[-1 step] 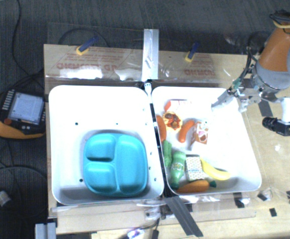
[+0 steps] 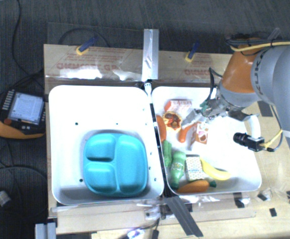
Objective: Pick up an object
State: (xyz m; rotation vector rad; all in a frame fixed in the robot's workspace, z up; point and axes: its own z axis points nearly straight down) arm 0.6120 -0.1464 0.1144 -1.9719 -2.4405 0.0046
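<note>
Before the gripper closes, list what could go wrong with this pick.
1. The gripper sits over a tight cluster in the right bin: an orange carrot-like piece and a small printed packet lie side by side, so it may nudge both and lift neither.
2. Items crowd the divider side, including the green bottle, leaving little room for the fingers.

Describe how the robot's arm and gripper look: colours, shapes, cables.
The arm is thick, rounded and grey, with an orange band above the wrist. The gripper is small, metallic grey. A black fitting juts out beside the wrist, and a yellow cable runs along the arm.
</note>
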